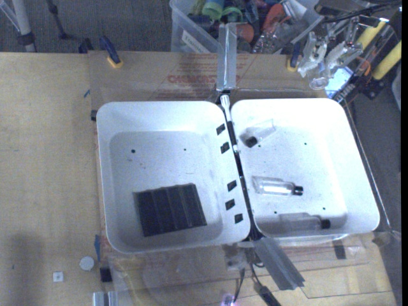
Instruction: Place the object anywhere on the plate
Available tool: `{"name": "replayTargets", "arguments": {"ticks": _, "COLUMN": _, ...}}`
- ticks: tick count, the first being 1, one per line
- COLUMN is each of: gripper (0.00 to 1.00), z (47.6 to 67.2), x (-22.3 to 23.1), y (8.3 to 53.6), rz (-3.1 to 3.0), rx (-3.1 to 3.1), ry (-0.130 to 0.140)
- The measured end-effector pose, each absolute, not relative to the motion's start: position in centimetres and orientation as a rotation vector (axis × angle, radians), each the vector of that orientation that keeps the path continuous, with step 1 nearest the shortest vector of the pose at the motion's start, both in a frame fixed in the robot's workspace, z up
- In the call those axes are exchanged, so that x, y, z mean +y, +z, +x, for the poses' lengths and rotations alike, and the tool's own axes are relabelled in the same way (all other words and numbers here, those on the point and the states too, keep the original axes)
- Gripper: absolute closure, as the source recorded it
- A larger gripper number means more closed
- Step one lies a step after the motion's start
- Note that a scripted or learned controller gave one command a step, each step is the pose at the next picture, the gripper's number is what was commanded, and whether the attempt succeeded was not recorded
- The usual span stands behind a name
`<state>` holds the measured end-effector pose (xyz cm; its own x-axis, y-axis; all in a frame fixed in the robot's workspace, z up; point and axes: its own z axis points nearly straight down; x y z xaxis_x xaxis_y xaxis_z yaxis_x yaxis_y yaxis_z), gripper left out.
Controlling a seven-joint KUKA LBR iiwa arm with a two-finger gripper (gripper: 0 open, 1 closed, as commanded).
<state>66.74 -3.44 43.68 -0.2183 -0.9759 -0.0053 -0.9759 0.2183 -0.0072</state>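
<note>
A dark ribbed rectangular plate (171, 209) lies flat in the front part of the left bin (111, 123). The right bin (357, 171) holds three small clear bottles with black caps. One bottle (258, 134) lies near the back left of that bin, by the divider. A second bottle (276, 187) lies in the middle, cap pointing right. The third bottle (305, 220) rests along the front wall and is hard to make out against the white.
A divider with black tabs (231, 171) separates the bins. Behind them stands a clear tub of colourful toys (236, 8). Tools and cables are piled at the back right (344, 43). Small bits (86, 263) lie on the bench at the front left.
</note>
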Motion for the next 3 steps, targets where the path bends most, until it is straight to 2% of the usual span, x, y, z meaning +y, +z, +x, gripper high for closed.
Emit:
{"name": "replayTargets", "arguments": {"ticks": 1, "gripper": 1.00, "z": 66.7, "x": -10.6, "y": 43.7, "rz": -2.257, "rx": 2.174, "ry": -0.006}}
{"name": "replayTargets", "arguments": {"ticks": 2, "gripper": 1.00, "z": 66.9, "x": -10.5, "y": 44.9, "rz": -2.247, "rx": 2.171, "ry": -0.012}}
{"name": "replayTargets", "arguments": {"ticks": 3, "gripper": 1.00, "z": 66.7, "x": -18.9, "y": 43.6, "rz": -2.574, "rx": 1.790, "ry": -0.006}}
